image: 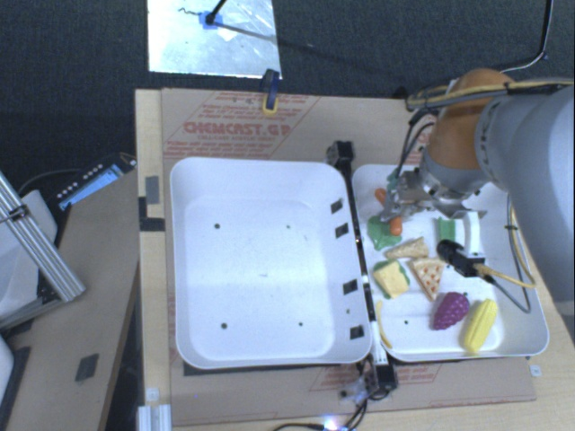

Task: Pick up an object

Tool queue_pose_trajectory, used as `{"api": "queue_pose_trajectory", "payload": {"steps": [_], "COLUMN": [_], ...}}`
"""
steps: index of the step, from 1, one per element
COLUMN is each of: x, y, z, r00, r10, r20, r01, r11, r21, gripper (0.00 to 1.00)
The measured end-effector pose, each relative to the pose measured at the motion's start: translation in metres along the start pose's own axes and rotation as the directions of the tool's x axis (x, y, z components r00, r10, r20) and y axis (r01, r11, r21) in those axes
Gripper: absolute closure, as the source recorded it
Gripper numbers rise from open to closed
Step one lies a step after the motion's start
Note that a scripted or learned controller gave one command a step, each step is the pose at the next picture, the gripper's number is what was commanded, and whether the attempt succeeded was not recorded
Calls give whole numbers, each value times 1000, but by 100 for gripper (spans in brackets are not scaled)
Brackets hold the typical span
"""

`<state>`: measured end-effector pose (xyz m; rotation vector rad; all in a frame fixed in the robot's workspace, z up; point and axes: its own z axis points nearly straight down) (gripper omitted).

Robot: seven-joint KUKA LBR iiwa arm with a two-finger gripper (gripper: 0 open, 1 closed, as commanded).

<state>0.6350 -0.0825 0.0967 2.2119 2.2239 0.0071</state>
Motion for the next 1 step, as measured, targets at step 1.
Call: {"api": "queue_pose_trajectory", "payload": {"steps": [1], "x": [86], "y": [-62], "z": [-93], "r00": [1000], "r10": [-6], "r20": [-4], "r01": [6], "r11": [1000], "r21": [1], "gripper": [100]}}
